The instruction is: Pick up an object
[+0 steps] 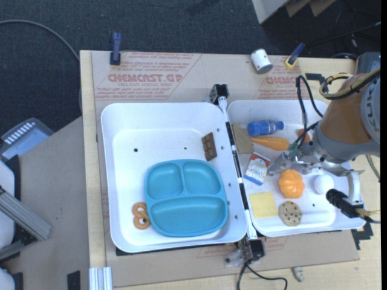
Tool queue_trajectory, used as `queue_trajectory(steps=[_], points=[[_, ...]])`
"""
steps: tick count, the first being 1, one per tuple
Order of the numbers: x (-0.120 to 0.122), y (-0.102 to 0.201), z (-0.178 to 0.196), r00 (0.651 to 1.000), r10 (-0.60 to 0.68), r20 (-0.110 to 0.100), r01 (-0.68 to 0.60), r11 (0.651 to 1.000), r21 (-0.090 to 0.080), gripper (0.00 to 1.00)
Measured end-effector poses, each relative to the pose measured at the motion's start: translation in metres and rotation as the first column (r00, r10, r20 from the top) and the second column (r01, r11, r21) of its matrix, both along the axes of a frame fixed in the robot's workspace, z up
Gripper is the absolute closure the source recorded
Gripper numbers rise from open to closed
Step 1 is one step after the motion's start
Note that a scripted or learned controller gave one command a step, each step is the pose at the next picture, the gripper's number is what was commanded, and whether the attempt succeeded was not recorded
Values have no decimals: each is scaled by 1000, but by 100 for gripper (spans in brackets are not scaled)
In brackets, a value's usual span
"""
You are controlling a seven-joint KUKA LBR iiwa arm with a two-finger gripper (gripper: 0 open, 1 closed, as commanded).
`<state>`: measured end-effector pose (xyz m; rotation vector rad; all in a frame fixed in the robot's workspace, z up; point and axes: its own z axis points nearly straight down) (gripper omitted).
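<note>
Nothing has been picked up yet. The grey two-finger gripper is seen low in the right white bin, spread apart with nothing between, just above the round orange fruit. Grabbing and lifting are left.

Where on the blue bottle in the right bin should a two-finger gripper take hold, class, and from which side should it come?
Grip the blue bottle across the middle of its body, coming straight down from above. It lies on its side, pointing left to right, so the fingers probably fit best on its far and near sides. The carrot lies close along its near side, leaving little room there.
</note>
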<state>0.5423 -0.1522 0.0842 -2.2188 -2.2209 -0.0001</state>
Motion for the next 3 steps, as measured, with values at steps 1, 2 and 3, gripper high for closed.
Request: queue_trajectory(steps=[1,2,3], points=[[-53,34,0,1000,-1,0,1,1000,0,0],[-52,34,10,1000,-2,2,2,1000,-1,100],[-15,100,101,1000,1,3,-1,1000,-1,100]])
